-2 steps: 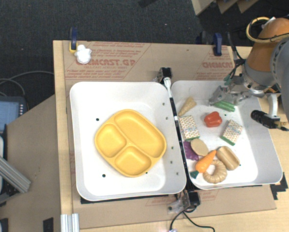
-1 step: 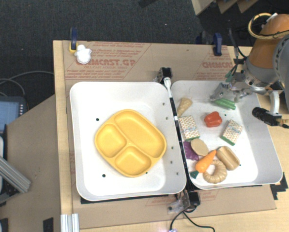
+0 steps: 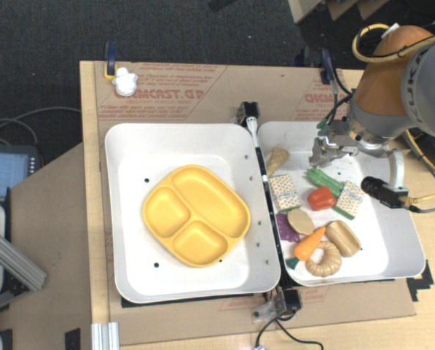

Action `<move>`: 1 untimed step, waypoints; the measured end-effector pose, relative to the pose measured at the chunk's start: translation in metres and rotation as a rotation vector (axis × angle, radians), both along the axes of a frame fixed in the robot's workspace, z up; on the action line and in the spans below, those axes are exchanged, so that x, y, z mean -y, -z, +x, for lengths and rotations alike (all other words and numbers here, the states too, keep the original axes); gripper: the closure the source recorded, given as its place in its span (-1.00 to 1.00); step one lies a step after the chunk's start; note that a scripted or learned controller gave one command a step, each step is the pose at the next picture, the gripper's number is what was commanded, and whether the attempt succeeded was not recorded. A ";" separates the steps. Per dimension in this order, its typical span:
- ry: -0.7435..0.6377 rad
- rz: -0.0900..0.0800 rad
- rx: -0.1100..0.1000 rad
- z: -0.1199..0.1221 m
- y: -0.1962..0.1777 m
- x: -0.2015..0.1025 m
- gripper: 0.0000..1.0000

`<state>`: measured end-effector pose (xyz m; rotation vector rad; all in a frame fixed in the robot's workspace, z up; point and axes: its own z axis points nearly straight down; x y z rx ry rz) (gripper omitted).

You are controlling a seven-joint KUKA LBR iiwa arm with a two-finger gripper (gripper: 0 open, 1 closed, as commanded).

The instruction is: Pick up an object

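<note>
Camera view shows the toy food heaped in the right bin (image 3: 403, 257), red pepper (image 3: 320, 197) and green bean (image 3: 324, 179) nearest the claw (image 3: 326, 150), which hangs just above them, likely lining up a grasp; its opening I cannot tell, nothing visibly held

Bright, even overhead light, soft shadows, mild glare on white bins (image 3: 122, 195), slightly soft focus.
</note>
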<state>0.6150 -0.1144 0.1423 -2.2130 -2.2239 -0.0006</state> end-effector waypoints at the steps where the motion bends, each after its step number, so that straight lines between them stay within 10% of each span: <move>1: 0.004 -0.002 0.001 0.001 0.003 0.004 -1.00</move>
